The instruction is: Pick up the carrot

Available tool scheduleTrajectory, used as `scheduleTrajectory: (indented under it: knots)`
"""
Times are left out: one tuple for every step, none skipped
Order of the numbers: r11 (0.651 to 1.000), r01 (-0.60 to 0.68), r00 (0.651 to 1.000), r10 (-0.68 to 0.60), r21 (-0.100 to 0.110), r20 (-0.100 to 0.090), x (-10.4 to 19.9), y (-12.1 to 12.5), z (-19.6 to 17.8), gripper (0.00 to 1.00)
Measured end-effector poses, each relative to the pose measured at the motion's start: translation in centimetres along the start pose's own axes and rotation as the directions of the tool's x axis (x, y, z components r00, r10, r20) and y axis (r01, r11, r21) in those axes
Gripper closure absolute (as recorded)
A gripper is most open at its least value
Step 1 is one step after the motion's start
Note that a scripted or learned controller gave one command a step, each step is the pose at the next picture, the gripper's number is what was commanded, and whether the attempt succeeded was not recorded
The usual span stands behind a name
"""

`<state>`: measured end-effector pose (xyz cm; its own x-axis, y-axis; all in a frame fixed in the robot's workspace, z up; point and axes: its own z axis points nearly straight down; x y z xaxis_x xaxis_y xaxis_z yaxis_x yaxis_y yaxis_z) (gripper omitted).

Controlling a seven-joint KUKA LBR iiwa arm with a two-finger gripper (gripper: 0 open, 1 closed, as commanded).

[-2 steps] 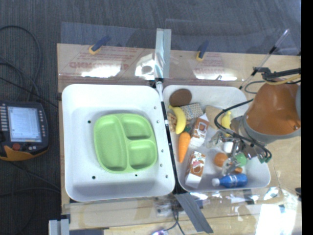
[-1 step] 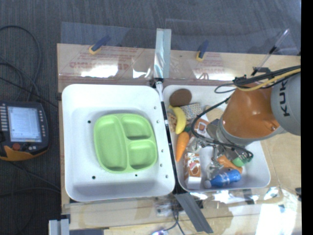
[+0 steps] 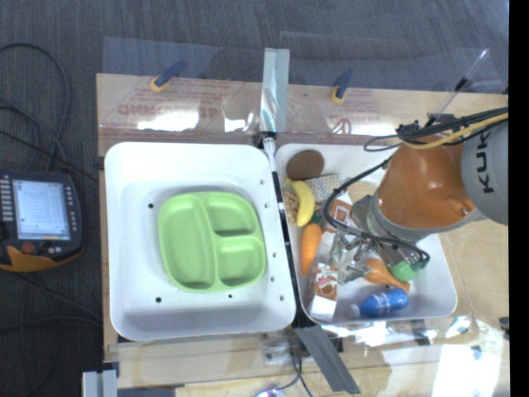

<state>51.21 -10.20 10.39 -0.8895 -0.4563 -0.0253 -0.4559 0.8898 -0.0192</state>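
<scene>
We see the gripper [image 3: 351,259] low in the right bin [image 3: 438,300], just right of the carrot [image 3: 309,246]. Whether it is wide, narrow or holding anything, we cannot tell.

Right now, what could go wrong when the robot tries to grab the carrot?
The carrot lies squeezed between the banana and a small carton, close to the bin wall, so the gripper might bump or pinch a neighbour instead. Another orange toy sits right under the gripper, so it could grab that by mistake.
</scene>
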Motion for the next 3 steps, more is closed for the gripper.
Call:
scheduleTrajectory:
  knots:
    - [0.979, 0.203, 0.979, -0.203, -0.02, -0.017, 3.5, -5.7, -8.4, 1.0]
    - [0.914, 0.405, 0.914, -0.405, -0.018, -0.01, 4.2, -11.7, -22.8, 1.0]
    - [0.912, 0.409, 0.913, -0.409, -0.027, -0.011, 4.2, -11.5, -22.4, 0.0]
